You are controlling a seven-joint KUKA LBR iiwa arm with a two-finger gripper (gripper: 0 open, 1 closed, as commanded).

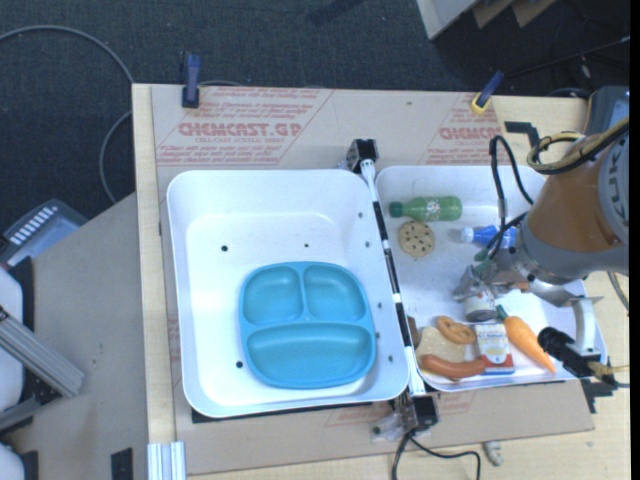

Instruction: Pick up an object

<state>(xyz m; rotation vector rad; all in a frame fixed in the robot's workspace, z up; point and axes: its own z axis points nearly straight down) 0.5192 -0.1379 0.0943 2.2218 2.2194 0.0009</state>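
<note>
Currently the end effector [480,293] sits low inside the right-hand shallow white bin [440,180], and whether it is parted or closed cannot be told, since the grey wrist with its orange band [568,208] covers most of it. No object is visibly gripped. Taking the end effector as the landmark, the nearest candidates are a small white box-like packet [492,342] just below it, an orange plastic carrot [527,340] below and to its right, and a tan pretzel-shaped toy [452,330] below and slightly to its left. A reddish sausage-shaped toy [452,368] lies farther below, near the bin's front wall. A round speckled cookie [415,237] lies above and to the left, and a green plastic bottle [428,208] lies beyond that, well apart. These items are judged to be light, rigid toy foods with smooth, somewhat slippery skins. The carrot is best gripped across its thicker middle, where the taper is least likely to squeeze it out. The left-hand bin [200,208] holds a blue divided plate [305,323].
</note>
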